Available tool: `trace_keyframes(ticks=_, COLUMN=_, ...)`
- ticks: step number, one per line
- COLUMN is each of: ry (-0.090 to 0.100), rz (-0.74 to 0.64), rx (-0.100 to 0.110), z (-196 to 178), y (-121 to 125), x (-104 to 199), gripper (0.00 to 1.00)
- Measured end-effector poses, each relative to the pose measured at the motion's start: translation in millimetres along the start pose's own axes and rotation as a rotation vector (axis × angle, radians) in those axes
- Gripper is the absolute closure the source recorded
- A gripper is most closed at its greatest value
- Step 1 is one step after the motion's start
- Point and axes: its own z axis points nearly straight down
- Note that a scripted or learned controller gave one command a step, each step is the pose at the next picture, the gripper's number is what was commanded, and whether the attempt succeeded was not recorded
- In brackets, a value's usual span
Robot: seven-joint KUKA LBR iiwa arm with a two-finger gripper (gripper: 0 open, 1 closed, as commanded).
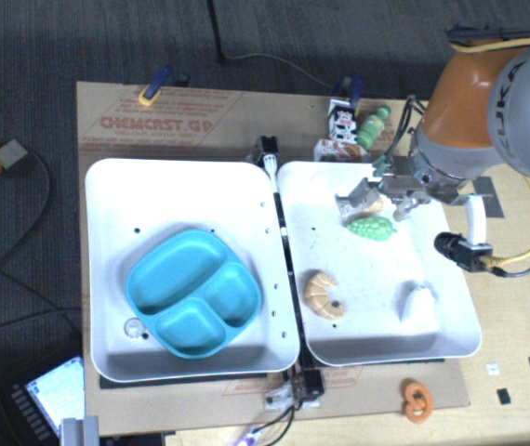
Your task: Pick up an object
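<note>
Over the far part of the right bin [451,337], the end effector [377,201] hangs from the grey arm [488,110] with its orange band; its metal fingers reach down and leftward, directly above a green ridged object [371,229] that lies on the bin floor; one finger tip seems to lie at the object's far edge, but whether the fingers are spread or pressed together cannot be made out from this angle, and nothing can be seen pinched between them; nearer the camera in the same bin, a tan croissant-like toy [324,295] rests close to the left wall; to its right, well apart, a pale whitish object [418,300] sits near the bin's right side, hard to distinguish against the white floor; the left bin [107,240] holds a blue divided plate [192,291], tilted across the floor, with a small clear round item [134,328] just beside its near left corner; on the desk [116,124] beyond the right bin lie a small patterned box [339,130] and a green toy [371,126] side by side; a blue clamp [156,85] grips the desk's far edge; an orange ring [417,400] lies on the desk in front of the right bin.
</note>
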Motion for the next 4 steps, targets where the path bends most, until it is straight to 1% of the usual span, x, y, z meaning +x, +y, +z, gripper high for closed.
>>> trace_keyframes(ticks=1, ry=0.001, rz=0.002, rx=0.003, z=111.3, y=-52.1, x=-22.7, gripper=0.0)
trace_keyframes(ticks=2, ry=-0.004, rz=0.002, rx=-0.012, z=127.5, y=-100.0, x=7.2, gripper=0.0)
trace_keyframes(ticks=3, ry=-0.006, rz=0.004, rx=-0.016, z=116.6, y=-99.0, x=6.0, gripper=1.0)
trace_keyframes(ticks=4, ry=-0.003, rz=0.001, rx=-0.008, z=127.5, y=-49.7, x=-75.6, gripper=1.0)
